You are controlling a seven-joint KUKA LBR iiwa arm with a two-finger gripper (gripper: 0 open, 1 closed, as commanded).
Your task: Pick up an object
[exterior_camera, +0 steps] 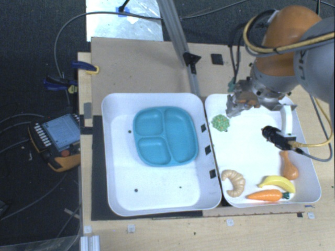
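Now claw point(233, 107) just above broccoli point(221, 123).

blue tray point(166, 136), green broccoli point(220, 123) (bins point(157, 197) white) — orange carrot point(265, 195), yellow banana point(278, 183).

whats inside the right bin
In the right bin: green broccoli by the gripper, croissant, banana, carrot, a brown piece. The arm covers its far corner.

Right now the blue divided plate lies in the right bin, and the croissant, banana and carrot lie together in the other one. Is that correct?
Not quite. The camera view shows the blue divided plate in the left bin. The croissant, banana and carrot lie together in the other one, the right bin.
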